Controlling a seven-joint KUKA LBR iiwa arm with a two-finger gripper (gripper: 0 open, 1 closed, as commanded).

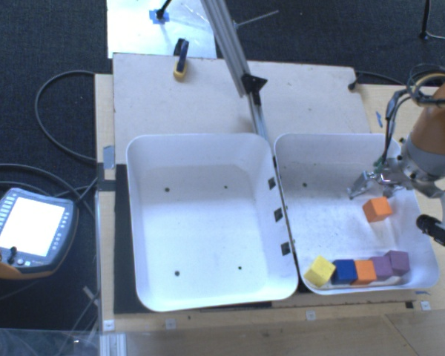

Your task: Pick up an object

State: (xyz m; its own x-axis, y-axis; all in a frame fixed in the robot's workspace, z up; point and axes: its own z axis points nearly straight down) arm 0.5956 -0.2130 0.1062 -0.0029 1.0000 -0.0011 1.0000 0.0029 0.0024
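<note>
Blocks (377,209): two orange, one yellow, blue, purple.

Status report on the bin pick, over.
Gripper low in right bin, beside orange cube. Nothing seen held. Four more blocks lined along near wall.

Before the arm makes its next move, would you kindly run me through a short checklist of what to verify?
1. Target in reach: orange block lies alone in the right bin: ok.
2. Tool near the target: just above-left of it: ok.
3. Block between the fingers: not ok.
4. Finger opening: cannot tell.
5. Space around the target: the row of blocks sits apart, along the near wall: ok.
</note>
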